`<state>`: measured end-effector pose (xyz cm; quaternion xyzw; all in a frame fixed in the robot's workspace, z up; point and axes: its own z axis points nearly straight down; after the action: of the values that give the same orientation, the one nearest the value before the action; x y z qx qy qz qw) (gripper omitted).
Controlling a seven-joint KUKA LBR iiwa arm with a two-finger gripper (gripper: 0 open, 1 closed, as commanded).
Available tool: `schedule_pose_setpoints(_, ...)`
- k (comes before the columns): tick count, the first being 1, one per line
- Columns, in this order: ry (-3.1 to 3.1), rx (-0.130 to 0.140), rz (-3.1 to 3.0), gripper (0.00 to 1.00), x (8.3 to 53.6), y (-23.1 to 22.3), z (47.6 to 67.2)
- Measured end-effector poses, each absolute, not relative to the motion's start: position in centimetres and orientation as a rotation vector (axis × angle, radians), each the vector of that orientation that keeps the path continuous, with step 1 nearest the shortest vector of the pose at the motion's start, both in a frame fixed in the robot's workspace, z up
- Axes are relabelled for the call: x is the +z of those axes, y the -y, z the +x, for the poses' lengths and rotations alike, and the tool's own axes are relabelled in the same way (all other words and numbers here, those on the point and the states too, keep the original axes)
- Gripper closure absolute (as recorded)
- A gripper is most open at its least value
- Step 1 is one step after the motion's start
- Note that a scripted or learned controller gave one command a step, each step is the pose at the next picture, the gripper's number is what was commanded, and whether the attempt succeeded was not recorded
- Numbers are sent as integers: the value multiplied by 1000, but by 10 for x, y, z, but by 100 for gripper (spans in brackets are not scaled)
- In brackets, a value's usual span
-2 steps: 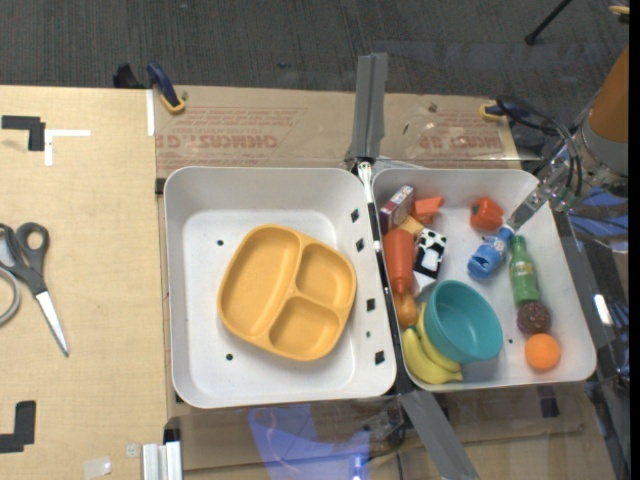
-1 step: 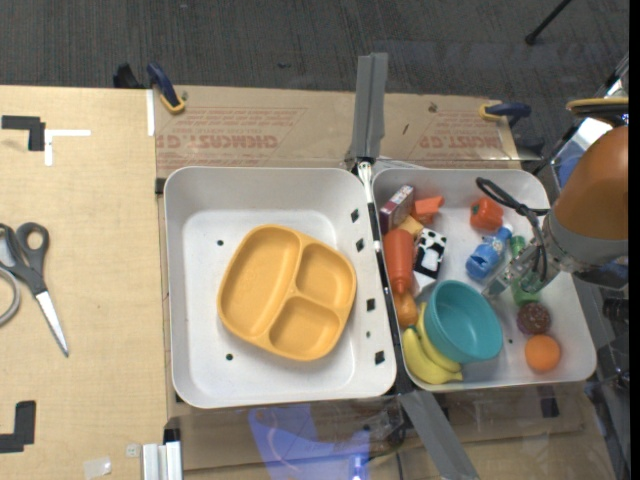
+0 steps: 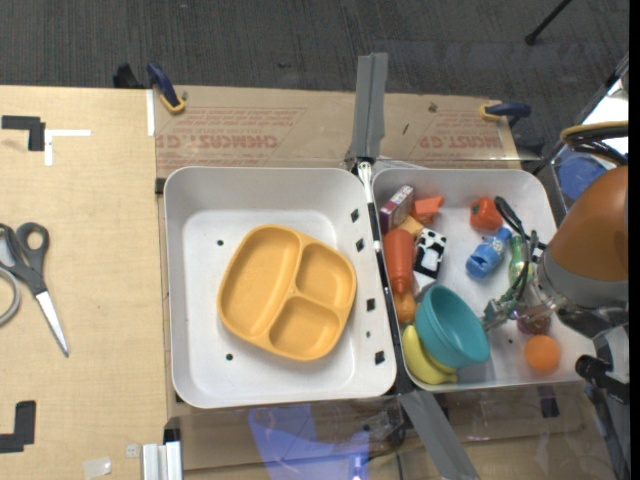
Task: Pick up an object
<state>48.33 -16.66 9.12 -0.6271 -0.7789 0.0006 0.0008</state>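
My gripper (image 3: 505,308) hangs just right of the teal bowl (image 3: 452,328) (finger state unclear); I might snag the bowl's rim.

Both white bins (image 3: 185,298) look like smooth, slightly glossy plastic. The yellow divided plate (image 3: 288,293) is matt plastic with a soft sheen. The teal bowl (image 3: 452,325) shines glossier. Brown cardboard (image 3: 250,140) along the upper middle looks rough and dull. The table (image 3: 75,268) at left shows pale wood grain, matt. The scissors (image 3: 38,283) have bright metal blades and grey plastic handles.
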Motion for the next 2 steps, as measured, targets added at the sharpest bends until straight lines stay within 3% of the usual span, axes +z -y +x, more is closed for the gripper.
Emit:
schedule_pose_setpoints(1, 2323, 0, -2118, 100, 91, 115, 503)
schedule_pose_setpoints(2, 1811, 1, -2569, 100, 91, 104, 500)
